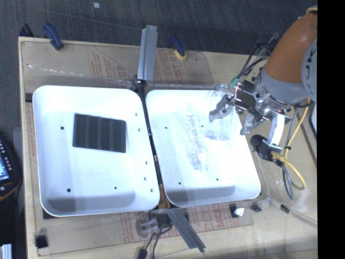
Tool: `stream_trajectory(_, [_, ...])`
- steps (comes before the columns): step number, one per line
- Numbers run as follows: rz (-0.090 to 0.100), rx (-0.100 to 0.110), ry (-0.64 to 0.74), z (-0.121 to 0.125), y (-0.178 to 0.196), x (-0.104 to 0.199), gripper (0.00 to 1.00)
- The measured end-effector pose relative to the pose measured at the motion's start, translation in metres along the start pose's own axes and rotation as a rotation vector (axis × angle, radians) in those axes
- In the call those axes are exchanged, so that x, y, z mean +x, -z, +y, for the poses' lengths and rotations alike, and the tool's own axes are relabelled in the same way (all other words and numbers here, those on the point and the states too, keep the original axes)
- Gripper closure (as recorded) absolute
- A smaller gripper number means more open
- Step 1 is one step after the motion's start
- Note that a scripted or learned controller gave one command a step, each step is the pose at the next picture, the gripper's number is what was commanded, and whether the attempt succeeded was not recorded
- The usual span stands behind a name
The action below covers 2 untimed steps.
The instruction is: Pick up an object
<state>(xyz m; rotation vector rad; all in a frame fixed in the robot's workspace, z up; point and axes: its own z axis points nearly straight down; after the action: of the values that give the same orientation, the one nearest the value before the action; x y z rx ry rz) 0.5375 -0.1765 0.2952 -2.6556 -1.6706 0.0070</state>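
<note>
A dark grey ribbed rectangular pad (99,133) lies flat in the left bin (48,188). In the right bin (178,190) a clear plastic cup-like piece (219,128) rests near the far right corner, and a crumpled clear plastic strip (194,142) stretches down the middle. My gripper (232,118) hovers over the right bin's far right side, fingers spread apart. Its left finger (216,112) is right above the clear piece, its right finger (247,125) by the bin's right wall. Nothing is visibly clamped between them.
A metal bar (146,53) stands at the back between the bins. Blue clamps (54,38) hold the board's far edge. Cables and a yellow hose (288,169) hang off the arm beside the right bin's right rim.
</note>
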Motion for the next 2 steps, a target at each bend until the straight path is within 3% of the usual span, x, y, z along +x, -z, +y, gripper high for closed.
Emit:
stream_trajectory(1, [0.001, 0.001, 0.314, 0.002, -0.002, -0.018, 0.00])
stream_trajectory(2, [-0.001, -0.006, 0.445, 0.004, 0.023, -0.027, 0.00])
